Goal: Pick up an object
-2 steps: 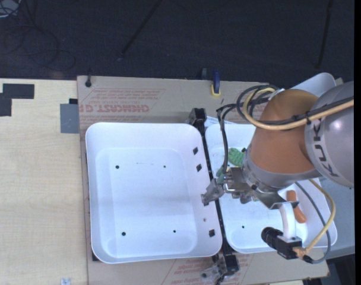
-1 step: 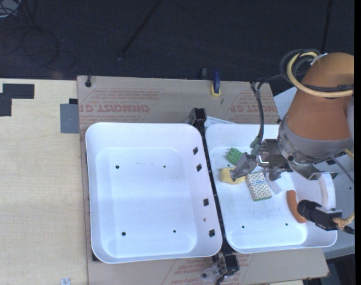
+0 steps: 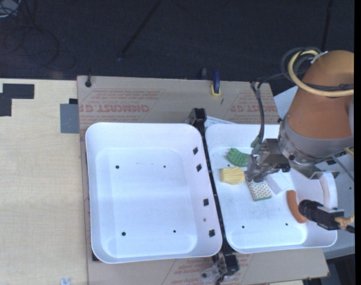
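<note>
At pale bench point(image 3: 32, 183): bears brown cardboard point(image 3: 145, 100), with white left bin point(image 3: 146, 127) and right bin point(image 3: 269, 246) side by side on it.

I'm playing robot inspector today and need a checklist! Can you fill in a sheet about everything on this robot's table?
Surface: left bin and right bin, both white, side by side on brown cardboard.
Job's things: green piece, yellow piece, speckled piece and orange piece, all in the right bin.
Clutter: nothing seen.
Grippers: pincer low in the right bin, between the yellow and speckled pieces.
Cables: yellow cable looped on the arm.
Surroundings: pale bench with black marks; dark floor behind.
</note>
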Robot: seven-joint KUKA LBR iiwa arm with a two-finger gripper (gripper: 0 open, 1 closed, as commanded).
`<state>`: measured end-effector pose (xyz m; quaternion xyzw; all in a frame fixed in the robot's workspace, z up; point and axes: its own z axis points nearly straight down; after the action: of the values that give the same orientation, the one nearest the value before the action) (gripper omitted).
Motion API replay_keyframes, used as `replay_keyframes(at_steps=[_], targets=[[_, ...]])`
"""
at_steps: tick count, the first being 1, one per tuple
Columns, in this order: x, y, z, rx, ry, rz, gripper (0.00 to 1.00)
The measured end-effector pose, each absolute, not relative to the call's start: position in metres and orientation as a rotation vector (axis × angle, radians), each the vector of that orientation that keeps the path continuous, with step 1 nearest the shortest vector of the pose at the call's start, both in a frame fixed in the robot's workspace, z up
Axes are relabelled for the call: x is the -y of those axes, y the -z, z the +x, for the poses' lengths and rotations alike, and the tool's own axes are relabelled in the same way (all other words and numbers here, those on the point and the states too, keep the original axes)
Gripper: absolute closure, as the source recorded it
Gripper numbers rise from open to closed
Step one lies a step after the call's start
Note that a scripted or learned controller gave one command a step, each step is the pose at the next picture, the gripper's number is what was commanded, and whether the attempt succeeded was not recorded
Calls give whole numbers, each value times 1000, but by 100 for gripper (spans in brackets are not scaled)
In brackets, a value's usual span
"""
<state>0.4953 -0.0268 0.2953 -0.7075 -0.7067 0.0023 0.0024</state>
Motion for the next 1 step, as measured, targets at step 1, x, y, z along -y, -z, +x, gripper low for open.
replay_keyframes(at_steps=[1], targets=[[-62,-391,475,2235,10,-2210,100]])
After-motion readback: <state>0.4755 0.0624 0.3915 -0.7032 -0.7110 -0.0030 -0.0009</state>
